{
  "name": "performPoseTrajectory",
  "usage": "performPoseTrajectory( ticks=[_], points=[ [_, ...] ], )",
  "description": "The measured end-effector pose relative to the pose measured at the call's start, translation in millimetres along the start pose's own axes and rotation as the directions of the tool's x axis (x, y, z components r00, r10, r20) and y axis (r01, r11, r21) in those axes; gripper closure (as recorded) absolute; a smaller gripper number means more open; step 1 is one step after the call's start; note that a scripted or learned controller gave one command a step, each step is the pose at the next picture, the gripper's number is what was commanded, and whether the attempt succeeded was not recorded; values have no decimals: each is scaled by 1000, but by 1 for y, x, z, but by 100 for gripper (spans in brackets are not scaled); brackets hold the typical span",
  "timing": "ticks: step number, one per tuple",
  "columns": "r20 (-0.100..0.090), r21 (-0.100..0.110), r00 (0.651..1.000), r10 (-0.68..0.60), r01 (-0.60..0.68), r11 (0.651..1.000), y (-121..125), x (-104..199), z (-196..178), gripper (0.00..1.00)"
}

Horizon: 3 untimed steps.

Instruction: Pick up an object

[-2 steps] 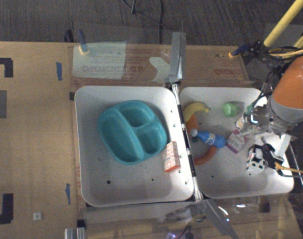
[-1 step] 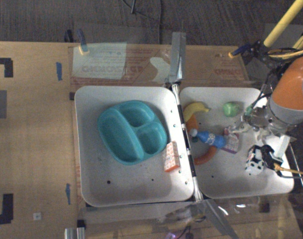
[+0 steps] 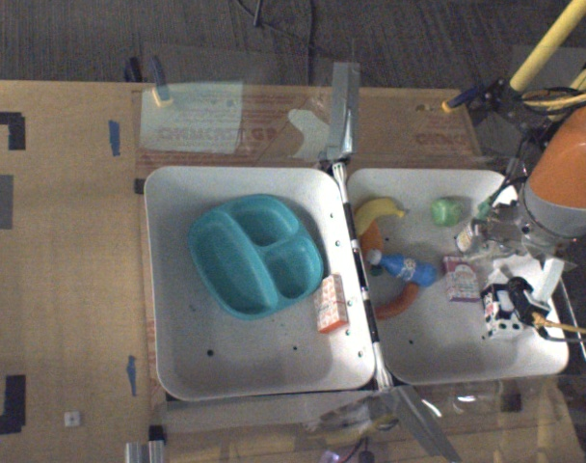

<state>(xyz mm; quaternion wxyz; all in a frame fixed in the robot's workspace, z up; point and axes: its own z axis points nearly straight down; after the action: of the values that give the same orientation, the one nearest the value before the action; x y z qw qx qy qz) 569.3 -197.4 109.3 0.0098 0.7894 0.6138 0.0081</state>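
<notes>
The right bin (image 3: 466, 360) holds a yellow banana (image 3: 378, 212), a green round object (image 3: 447, 210), a blue bottle (image 3: 407, 268), an orange-red sausage-shaped piece (image 3: 397, 303) and a small pink carton (image 3: 461, 279). My gripper (image 3: 476, 233) hangs over the right side of this bin, between the green object and the pink carton, just above the carton. The grey arm with its orange band (image 3: 566, 167) reaches in from the right. In the left bin (image 3: 235, 365) lie a teal divided plate (image 3: 256, 255) and a small orange-and-white box (image 3: 332, 304) by the right wall.
A metal divider (image 3: 356, 258) runs between the two bins. A yellow pole (image 3: 555, 35) and cables stand at the back right. The bench around the bins is cardboard-covered, with a taped paper sheet (image 3: 201, 114) behind the left bin.
</notes>
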Motion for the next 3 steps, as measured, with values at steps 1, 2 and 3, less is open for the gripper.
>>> performPoseTrajectory(
  ticks=[1,2,3],
  points=[
    [0,0,1000,0,0,1000,0,0,0,0],
    [1,-2,1000,4,-4,1000,1,-2,-10,100],
    [3,24,997,80,-80,996,15,51,-36,100]
  ],
)
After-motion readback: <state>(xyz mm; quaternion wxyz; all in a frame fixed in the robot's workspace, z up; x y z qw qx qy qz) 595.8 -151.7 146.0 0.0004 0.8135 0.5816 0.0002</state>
